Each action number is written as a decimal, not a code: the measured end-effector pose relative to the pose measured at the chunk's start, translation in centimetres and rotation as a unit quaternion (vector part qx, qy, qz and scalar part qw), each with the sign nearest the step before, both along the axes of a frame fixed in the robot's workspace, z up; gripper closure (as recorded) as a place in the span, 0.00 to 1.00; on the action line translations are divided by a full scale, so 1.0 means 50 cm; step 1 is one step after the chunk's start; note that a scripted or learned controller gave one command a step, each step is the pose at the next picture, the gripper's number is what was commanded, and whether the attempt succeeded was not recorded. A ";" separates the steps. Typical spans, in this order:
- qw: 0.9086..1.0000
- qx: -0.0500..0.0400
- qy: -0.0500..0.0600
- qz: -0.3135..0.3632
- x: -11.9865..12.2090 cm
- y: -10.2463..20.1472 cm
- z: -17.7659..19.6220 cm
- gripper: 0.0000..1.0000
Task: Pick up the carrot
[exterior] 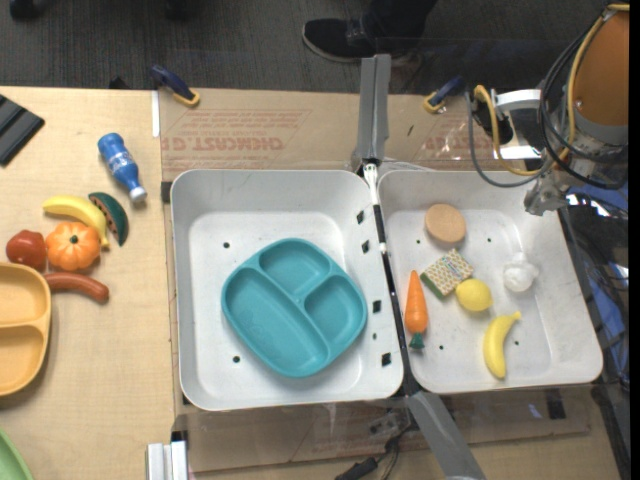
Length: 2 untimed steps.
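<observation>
The orange carrot point(416, 304) with a small green top lies lengthwise in the right bin point(560, 373), close against its left wall. The arm comes in at the upper right, its orange band point(603, 68) above a tangle of black cables. The grey gripper point(543, 199) hangs over the right bin's far right corner, well away from the carrot and to its upper right. Nothing is seen held in it.
The right bin also holds a tan round bun point(445, 224), a patterned block point(446, 271), a lemon point(474, 295), a banana point(498, 344) and a white lump point(518, 276). A teal divided plate point(293, 306) sits in the left bin point(200, 368). Toy food and a blue bottle point(121, 167) lie on the bench at left.
</observation>
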<state>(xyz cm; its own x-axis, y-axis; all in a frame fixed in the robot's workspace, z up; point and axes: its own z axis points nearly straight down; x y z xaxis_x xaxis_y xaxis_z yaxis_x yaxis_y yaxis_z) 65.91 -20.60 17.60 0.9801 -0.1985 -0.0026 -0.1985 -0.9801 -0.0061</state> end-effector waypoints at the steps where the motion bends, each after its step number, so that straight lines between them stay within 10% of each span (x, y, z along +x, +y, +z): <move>1: 0.996 0.001 -0.001 -0.084 0.001 -0.029 0.143 1.00; 2: 1.000 0.000 -0.001 -0.004 0.000 -0.028 0.014 1.00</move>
<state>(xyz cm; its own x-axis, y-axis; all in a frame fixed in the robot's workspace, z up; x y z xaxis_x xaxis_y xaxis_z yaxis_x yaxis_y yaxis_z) 65.92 -21.98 18.29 0.9787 -0.2055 -0.0011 -0.2055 -0.9786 -0.0061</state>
